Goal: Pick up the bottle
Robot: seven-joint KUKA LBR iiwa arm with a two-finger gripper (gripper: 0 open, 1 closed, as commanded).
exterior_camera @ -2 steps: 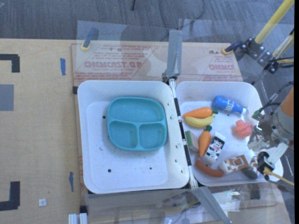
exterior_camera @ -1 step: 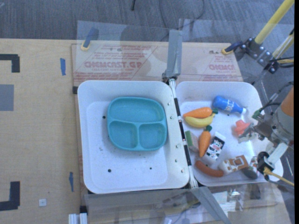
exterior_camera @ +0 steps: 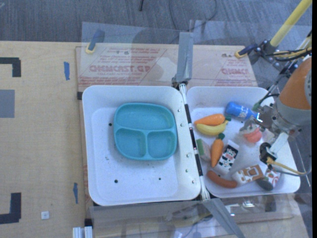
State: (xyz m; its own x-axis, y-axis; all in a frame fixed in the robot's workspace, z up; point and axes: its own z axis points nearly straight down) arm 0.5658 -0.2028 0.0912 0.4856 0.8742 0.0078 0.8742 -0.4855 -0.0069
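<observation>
From my overhead camera I see a pale wooden tabletop (exterior_camera: 39,133) carrying two shallow white plastic bins with rounded corners, side by side.

The left bin (exterior_camera: 99,182) holds one smooth teal plate (exterior_camera: 145,131), a rounded rectangle divided into three compartments.

The right bin (exterior_camera: 292,182) is crowded with toy food. The bottle (exterior_camera: 240,110), a small blue cylinder with a printed label, lies on its side near the bin's far edge. Left of it sit an orange carrot-like piece (exterior_camera: 210,119) and a yellow banana (exterior_camera: 210,129), touching. Below them are an upright-pointing carrot (exterior_camera: 217,151), a small black-and-white carton (exterior_camera: 228,157), a reddish sausage (exterior_camera: 222,179) and a brown-and-white box (exterior_camera: 249,174).

The grey arm with its orange band (exterior_camera: 297,90) reaches in from the right. Its pincer (exterior_camera: 257,128) hangs over the bin just right of and below the bottle, above a small orange-red item (exterior_camera: 252,136). I cannot tell whether the pincer is spread or pressed together, and I see nothing held in it.
</observation>
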